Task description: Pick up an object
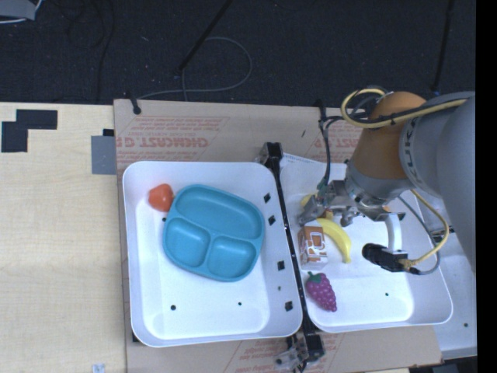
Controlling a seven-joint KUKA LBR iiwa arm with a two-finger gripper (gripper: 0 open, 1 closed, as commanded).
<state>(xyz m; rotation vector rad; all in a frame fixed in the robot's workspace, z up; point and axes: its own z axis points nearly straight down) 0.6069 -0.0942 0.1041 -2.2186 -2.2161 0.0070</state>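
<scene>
Broadly, layout: two shallow white bins lay side by side on a cardboard sheet (pixel 194 130) on the table (pixel 54 247), their inner edges touching.
Left bin (pixel 202 309): it carried two things, one blue plate (pixel 213 231) with three compartments and one orange-red ball (pixel 161 197).
Ball: it sat near the far left corner, just beside the plate's rim.
Plate: it filled the middle of the left bin.
Open room, left: a broad bare strip ran along the near edge, with a narrower one along the right edge.
Right bin (pixel 373 301): it carried three things, one banana (pixel 338 239), one small brown-and-white carton (pixel 314 245) and one bunch of purple grapes (pixel 321 291).
Carton: it stood close to the left edge, just beside the banana.
Grapes: they lay nearer the near left corner, apart from the carton.
Open room, right: the floor toward the near edge and near right corner was bare.
Arm (pixel 388 146): it reached in over the far right corner of the right bin.
Claw (pixel 332 208): it hung above the banana's far end, near the far left corner; whether it was open or closed could not be told, and nothing showed in its grip.
</scene>
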